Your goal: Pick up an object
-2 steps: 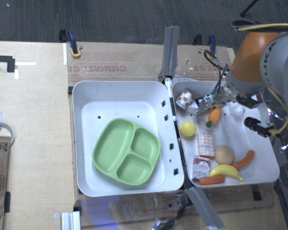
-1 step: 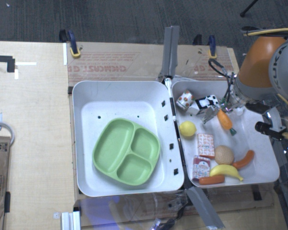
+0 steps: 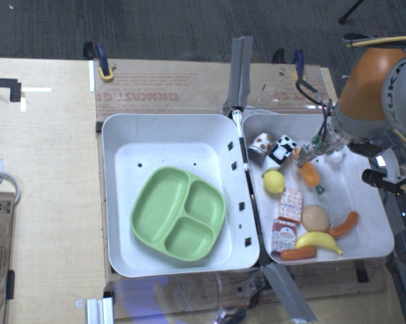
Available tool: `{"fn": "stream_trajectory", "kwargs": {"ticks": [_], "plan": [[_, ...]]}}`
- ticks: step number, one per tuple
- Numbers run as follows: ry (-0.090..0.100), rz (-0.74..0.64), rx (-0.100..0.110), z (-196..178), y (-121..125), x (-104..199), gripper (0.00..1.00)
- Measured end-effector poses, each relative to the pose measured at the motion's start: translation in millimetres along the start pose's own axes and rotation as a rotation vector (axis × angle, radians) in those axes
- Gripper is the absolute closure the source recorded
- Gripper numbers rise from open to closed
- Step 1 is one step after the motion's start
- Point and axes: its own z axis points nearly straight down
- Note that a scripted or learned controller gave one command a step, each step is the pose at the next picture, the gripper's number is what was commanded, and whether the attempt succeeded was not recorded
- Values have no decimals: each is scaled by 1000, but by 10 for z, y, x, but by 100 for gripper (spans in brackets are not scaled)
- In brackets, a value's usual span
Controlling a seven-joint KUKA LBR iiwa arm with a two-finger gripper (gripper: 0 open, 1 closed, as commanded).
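The right bin (image 3: 371,201) holds several small items: a yellow lemon (image 3: 274,181), an orange carrot (image 3: 311,174), a black-and-white toy (image 3: 282,149), a small patterned cup (image 3: 260,142), two red snack packets (image 3: 290,204), a brown bun (image 3: 315,217), a banana (image 3: 319,241) and two sausages (image 3: 344,225). My gripper (image 3: 313,152) hangs low at the back of this bin, just above the carrot and right of the black-and-white toy. Nothing shows as held.
The left bin (image 3: 122,154) holds a green divided plate (image 3: 179,213). A grey metal divider (image 3: 241,73) stands between the bins at the back. The arm's orange band (image 3: 371,79) looms over the right bin's far corner.
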Motion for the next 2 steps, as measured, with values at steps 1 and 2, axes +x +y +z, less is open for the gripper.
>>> {"fn": "stream_trajectory", "kwargs": {"ticks": [1, 2], "plan": [[2, -41, 4, -1134, 203, 672, 100], [4, 163, 7, -875, -19, 997, 100]]}}
